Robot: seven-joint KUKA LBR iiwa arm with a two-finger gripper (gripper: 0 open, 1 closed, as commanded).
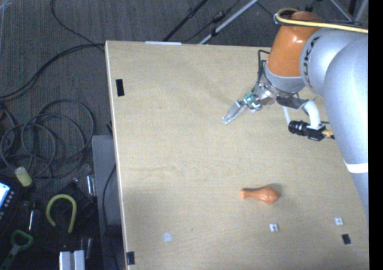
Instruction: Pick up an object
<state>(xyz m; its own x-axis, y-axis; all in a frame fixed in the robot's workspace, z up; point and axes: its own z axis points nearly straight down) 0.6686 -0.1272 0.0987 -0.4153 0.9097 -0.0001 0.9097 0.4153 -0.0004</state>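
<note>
I am hovering the pincer (pixel 230 117) (can't tell its spread) well apart from the orange pear-shaped object (pixel 261 194) lying nearer on the bench (pixel 173 161); I should be centring over its bulb before descending.

One fixed camera looks down at a slant on the bench (pixel 179 143) from above.

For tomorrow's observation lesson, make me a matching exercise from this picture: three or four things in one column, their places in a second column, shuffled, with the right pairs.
Things:
1. orange object
2. claw
3. green hook
4. black marker

Places:
A. on the floor left of the bench
B. near the bench's left edge, toward the far end
C. above the bench, right of the middle
D. lying on the bench, toward the near edge

Pairs: 1-D, 2-C, 3-A, 4-B
</note>
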